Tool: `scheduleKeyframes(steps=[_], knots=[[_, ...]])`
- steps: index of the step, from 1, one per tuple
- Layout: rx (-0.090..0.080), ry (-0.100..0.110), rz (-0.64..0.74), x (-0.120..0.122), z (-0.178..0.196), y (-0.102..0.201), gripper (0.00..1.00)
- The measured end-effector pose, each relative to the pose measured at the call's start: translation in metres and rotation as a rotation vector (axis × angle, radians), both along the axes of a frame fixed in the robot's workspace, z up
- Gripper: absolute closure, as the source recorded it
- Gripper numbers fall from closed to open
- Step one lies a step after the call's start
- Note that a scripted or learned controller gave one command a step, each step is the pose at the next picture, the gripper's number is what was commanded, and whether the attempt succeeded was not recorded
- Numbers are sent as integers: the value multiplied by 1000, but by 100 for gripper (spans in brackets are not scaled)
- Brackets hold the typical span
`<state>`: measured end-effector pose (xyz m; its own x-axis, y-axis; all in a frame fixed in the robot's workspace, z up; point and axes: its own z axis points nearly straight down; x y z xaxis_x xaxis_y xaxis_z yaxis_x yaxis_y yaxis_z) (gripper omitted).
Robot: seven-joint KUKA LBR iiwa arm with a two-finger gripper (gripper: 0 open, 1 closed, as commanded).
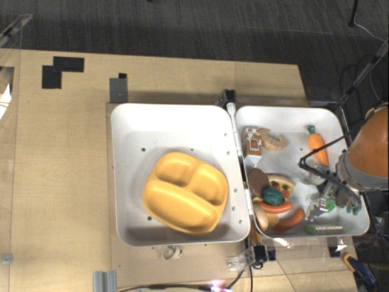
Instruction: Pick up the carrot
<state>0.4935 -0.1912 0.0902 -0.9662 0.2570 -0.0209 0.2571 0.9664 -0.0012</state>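
The carrot (318,149), orange with a small green top, lies near the far right of the right bin (292,121), its top pointing to the bin's back wall. My gripper (320,207) hangs over the front right part of that bin, below the grey wrist and orange band (371,146). It sits well in front of the carrot and apart from it. A small green piece (330,204) shows right beside the gripper. Black cables cross just in front of the carrot.
A large yellow pepper-like toy (185,191) lies in the left bin (130,163). In the right bin's left half lie a brown-and-white cracker pack (254,142), a pizza slice (281,184), a teal piece (272,195) and sausages (285,219). A green stick (325,229) lies by the front wall.
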Motion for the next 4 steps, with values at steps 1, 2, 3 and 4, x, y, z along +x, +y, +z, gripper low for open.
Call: scheduleKeyframes(steps=[1,2,3,4], knots=[[8,2,-100,0,0,-11,0],[-2,0,203,1,0,-4,0],[5,5,-28,-1,-1,-13,0],[2,3,121,-1,0,-14,0]])
